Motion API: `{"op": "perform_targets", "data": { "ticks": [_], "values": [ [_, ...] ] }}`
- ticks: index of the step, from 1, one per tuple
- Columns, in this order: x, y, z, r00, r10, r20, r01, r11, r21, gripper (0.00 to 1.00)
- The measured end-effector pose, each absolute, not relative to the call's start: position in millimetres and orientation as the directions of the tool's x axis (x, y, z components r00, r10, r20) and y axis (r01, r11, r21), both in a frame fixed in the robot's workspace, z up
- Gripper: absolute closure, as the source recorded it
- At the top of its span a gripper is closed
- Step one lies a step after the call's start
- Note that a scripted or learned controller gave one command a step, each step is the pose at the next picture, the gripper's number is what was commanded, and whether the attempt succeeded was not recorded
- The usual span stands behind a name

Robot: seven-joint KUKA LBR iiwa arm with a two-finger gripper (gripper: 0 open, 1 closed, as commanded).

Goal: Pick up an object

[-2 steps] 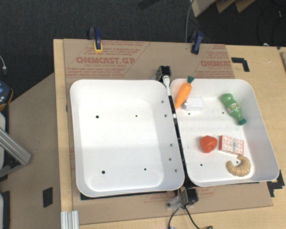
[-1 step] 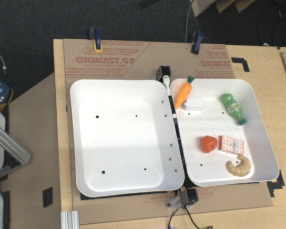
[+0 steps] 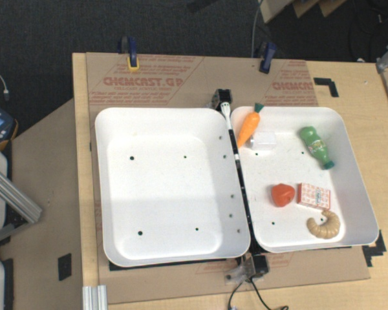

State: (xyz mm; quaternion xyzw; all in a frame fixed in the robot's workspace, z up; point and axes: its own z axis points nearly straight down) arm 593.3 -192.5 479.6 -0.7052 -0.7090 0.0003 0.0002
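Two white bins sit side by side on the surface (image 3: 181, 76). Left bin (image 3: 116, 173) holds nothing I can pick out. Right bin (image 3: 355, 173) carries the candidates: orange carrot (image 3: 248, 126) at the upper left corner, a small clear packet (image 3: 264, 142) just beside it, green bottle (image 3: 316, 146) toward the upper right, red object (image 3: 282, 195) near centre, patterned card box (image 3: 314, 196) just beside it, tan croissant-like piece (image 3: 325, 225) below. State of the jaws: cannot tell.
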Motion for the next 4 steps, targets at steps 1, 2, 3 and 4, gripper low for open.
{"op": "perform_targets", "data": {
  "ticks": [1,2,3,4],
  "values": [
    [588.6,-194,484,-0.001,1.000,-0.002,1.000,0.001,0.002,0.00],
    [589.3,-194,496,-0.002,1.000,-0.005,1.000,0.002,0.007,1.00],
    [589.3,-194,495,-0.002,1.000,-0.005,1.000,0.002,0.006,0.00],
    [590.0,-194,507,-0.004,1.000,-0.008,1.000,0.004,0.012,1.00]
  ]
}}
